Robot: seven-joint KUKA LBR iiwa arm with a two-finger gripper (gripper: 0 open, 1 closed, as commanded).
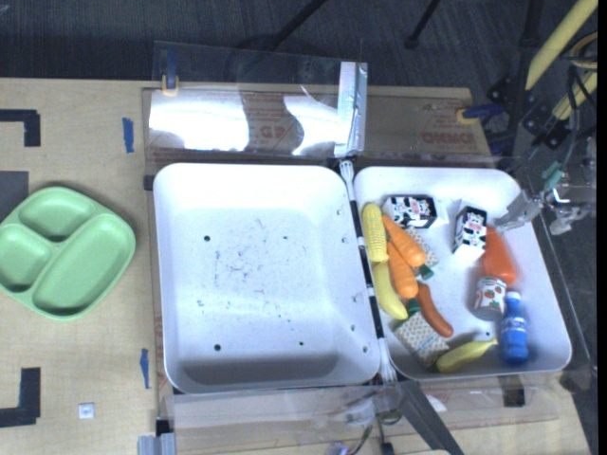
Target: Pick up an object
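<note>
Toy foods (pixel 410 254) heaped in right bin (pixel 555 282), untouched

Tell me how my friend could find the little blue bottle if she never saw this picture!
Look in the right-hand white bin, the one crowded with toy food. Go to its near right corner, where the blue bottle lies just below a small red and white can and beside a yellow banana. It is the only blue thing in the bin.

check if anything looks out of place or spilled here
Nothing is spilled. The toys are all heaped in the right bin, the corn and a banana against its left wall. A green tray sits outside the bins.
</note>
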